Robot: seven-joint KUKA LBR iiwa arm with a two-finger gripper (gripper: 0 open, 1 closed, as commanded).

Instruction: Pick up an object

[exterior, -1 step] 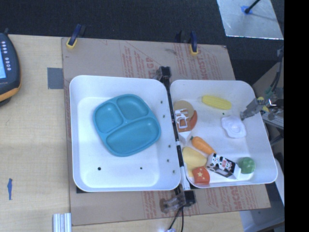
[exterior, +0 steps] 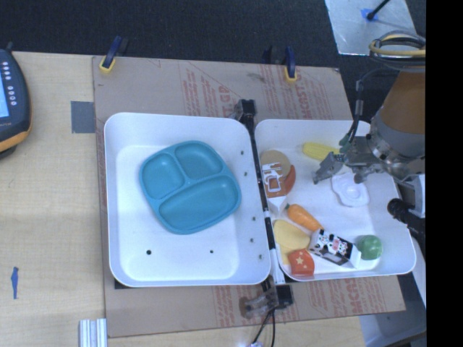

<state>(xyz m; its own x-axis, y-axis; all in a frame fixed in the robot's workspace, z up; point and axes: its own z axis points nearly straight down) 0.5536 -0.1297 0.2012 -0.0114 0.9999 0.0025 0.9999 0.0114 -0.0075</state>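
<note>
Jaws spread, grasping nothing, above the right white bin (exterior: 329,125) on a cardboard-covered bench (exterior: 217,92).

Arm (exterior: 402,110) enters from the right edge, orange band above a grey wrist, pitched down and toward the left. Gripper (exterior: 340,163) hangs low off the wrist, dark fingers (exterior: 325,168) splayed apart and pointing down-left, nothing between them

One camera sits high above the bench (exterior: 51,215) and looks down at a slant on both white bins (exterior: 123,194).
</note>
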